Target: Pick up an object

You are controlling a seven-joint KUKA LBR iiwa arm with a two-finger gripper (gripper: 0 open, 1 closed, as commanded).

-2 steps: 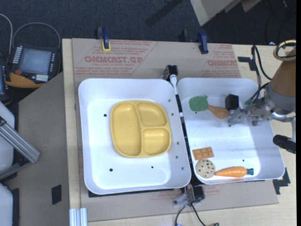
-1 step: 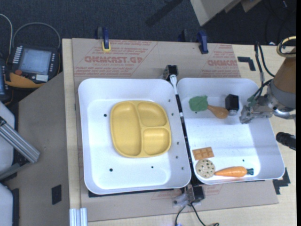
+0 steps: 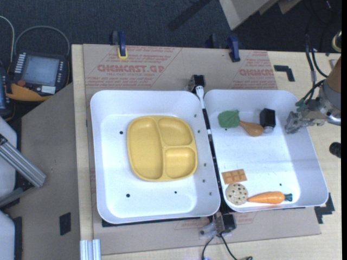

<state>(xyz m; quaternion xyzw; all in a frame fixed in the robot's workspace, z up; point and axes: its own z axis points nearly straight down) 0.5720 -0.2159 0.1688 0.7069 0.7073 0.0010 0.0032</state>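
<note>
Over the right bin's (image 3: 303,145) rim, the metallic end effector (image 3: 297,121); grip state unclear; smooth carrot (image 3: 267,197) below.

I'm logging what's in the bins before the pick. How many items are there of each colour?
Yellow: 1, the divided plate
Green: 1, the leafy piece
Black: 1, the block
Tan or orange: 4, the drumstick, cracker, cookie, carrot
Total: 7

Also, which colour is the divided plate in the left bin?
Yellow; the divided plate shows best in the camera view.
</note>
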